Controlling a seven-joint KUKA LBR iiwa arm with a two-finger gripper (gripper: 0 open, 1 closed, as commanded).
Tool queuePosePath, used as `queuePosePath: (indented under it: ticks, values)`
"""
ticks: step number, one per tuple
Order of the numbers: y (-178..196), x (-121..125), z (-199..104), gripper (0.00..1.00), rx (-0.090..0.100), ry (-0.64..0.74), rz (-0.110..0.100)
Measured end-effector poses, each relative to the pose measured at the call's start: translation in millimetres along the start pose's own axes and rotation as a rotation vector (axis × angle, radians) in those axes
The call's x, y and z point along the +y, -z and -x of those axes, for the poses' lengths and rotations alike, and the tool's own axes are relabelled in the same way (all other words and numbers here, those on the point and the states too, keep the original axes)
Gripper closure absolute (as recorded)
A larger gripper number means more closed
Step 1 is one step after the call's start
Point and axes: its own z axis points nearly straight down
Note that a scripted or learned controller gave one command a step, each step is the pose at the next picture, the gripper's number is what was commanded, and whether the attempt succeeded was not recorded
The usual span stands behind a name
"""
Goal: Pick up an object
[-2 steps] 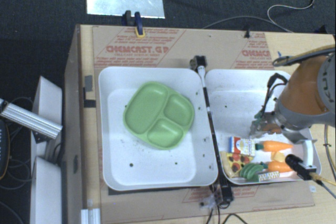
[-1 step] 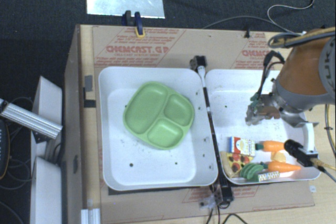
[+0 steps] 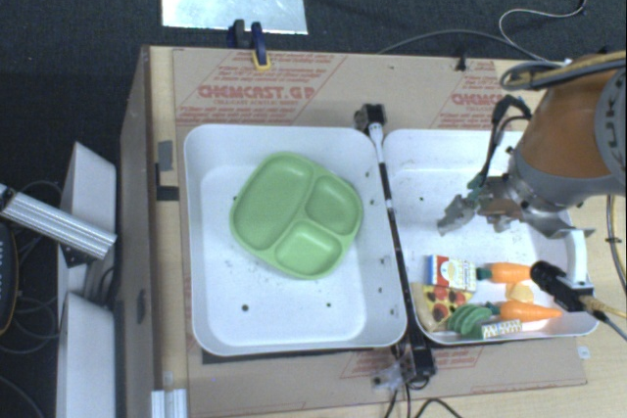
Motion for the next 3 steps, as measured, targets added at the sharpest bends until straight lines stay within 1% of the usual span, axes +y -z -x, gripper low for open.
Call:
queuePosePath:
  ticks: [1, 2, 3]
  values:
    - [-95, -11, 35, 0.0, -0.001, -0.002, 0.005]
    - [-85, -9, 34, 1.0, 0.001, 0.0, 0.009]
    - [3, 25, -22, 1.0, 0.001, 0.002, 0.003]
